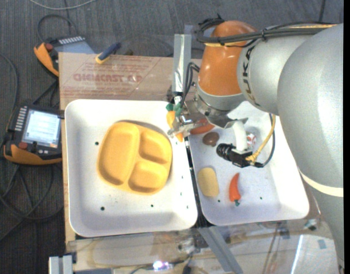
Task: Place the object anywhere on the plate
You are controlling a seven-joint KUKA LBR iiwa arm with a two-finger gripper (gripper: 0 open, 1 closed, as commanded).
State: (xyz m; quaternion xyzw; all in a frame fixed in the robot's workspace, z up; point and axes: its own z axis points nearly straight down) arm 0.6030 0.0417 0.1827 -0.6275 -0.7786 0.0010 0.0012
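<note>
Since the big grey arm point(300, 96) reaches in from the right and its orange band point(223, 67) sits right over the tool, most of the gripper point(181, 123) is buried under the wrist. What pokes out is a cluttered bit of metal over the seam between the two bins, with small green and orange specks on it. I honestly can't tell if it's wide or narrow, or if it's got anything in it. A reddish-orange patch point(198, 128) peeks out just under the wrist, too hidden to identify.

The yellow plate point(135, 156), the kind with three compartments, lies in the left bin point(83, 210), a bit tilted to the bin's edges, its near-right corner close to the gripper.

The loose stuff is all in the right bin point(277, 204). A small brown lump point(210, 138) is just below the wrist, a pale yellowish lump point(208, 181) lies near the bin's left wall, and a red pepper point(235, 188) is right beside that. Which one is meant as the task's object, I can't say. A black cylinder point(232, 152) with a yellow cable point(266, 147) hangs off the arm over this bin, and the arm covers the bin's far right corner.

Around the bench: a cardboard sheet point(112, 76) behind the left bin with a blue pen-like thing point(108, 51) on its top edge, a handheld screen unit point(35, 133) on the carpet to the left, and black cables point(15, 170) looping across the floor. The bench's front edge is blurry framing, hard to make out.
</note>
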